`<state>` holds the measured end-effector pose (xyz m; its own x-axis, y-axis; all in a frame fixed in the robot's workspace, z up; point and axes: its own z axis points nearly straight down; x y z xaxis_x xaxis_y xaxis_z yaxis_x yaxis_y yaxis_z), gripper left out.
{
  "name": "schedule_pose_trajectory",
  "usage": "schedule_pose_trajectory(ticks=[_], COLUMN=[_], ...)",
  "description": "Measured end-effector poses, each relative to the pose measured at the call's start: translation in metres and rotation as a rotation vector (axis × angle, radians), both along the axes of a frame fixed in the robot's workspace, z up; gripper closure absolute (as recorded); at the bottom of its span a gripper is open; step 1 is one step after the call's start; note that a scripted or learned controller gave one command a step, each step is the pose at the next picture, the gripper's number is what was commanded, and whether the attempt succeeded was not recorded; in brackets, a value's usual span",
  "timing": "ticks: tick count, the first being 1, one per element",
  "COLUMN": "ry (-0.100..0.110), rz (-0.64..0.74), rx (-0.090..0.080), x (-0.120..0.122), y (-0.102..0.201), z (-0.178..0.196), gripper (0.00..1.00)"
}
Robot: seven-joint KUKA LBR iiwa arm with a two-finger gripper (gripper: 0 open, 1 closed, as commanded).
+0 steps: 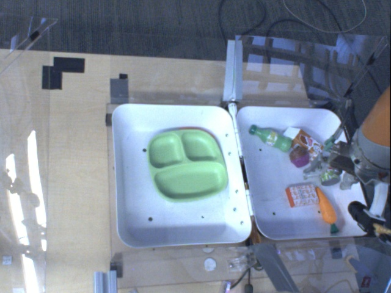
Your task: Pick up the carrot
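Observation:
The carrot is orange with a dark green stem end and lies in the right bin near its front right corner, pointing toward the back left. My gripper hangs just behind the carrot, over the bin's right side, and is apart from it. The arm's grey body and orange band come in from the right edge. Nothing shows held in the gripper.
An orange patterned box lies touching the carrot's left side. A green bottle and a brown and purple packet lie at the back of the right bin. The left bin holds a green divided plate.

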<state>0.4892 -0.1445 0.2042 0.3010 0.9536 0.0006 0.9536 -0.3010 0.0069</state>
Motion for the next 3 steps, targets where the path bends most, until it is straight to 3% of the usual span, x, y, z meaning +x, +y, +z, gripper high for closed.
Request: schedule_pose_trajectory(ticks=[1, 2, 3], ry=[-0.012, -0.025, -0.001], rz=[0.273, 0.273, 0.390], rx=[-0.001, -0.014, -0.003], x=[0.005, 0.009, 0.004], y=[-0.038, -0.040, 0.029], z=[-0.111, -0.098, 0.015], gripper=[0.00, 1.00, 1.00])
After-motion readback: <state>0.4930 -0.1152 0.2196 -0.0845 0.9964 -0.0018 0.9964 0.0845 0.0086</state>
